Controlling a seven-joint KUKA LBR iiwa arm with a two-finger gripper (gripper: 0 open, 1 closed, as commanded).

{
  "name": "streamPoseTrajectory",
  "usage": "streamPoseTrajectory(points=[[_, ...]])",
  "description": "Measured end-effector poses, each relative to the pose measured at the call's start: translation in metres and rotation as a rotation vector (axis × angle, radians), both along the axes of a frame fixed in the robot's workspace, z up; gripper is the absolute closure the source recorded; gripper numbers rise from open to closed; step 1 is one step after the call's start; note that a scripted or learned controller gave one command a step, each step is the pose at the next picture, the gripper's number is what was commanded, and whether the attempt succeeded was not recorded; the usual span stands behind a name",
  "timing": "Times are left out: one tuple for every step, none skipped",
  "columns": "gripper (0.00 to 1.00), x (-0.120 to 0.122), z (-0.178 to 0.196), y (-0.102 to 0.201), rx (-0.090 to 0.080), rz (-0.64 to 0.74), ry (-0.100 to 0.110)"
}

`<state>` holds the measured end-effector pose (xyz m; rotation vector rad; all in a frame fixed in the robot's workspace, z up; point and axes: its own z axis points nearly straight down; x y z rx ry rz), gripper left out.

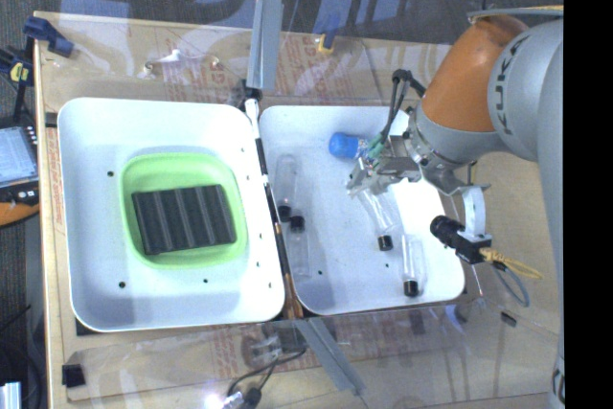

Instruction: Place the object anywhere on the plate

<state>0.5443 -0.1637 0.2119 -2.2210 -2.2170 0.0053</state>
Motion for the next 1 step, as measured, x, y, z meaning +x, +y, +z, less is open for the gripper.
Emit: streamPoseTrajectory(points=[[0.0, 0.0, 0.0001, 0.0, 0.0, 0.0, 0.0]])
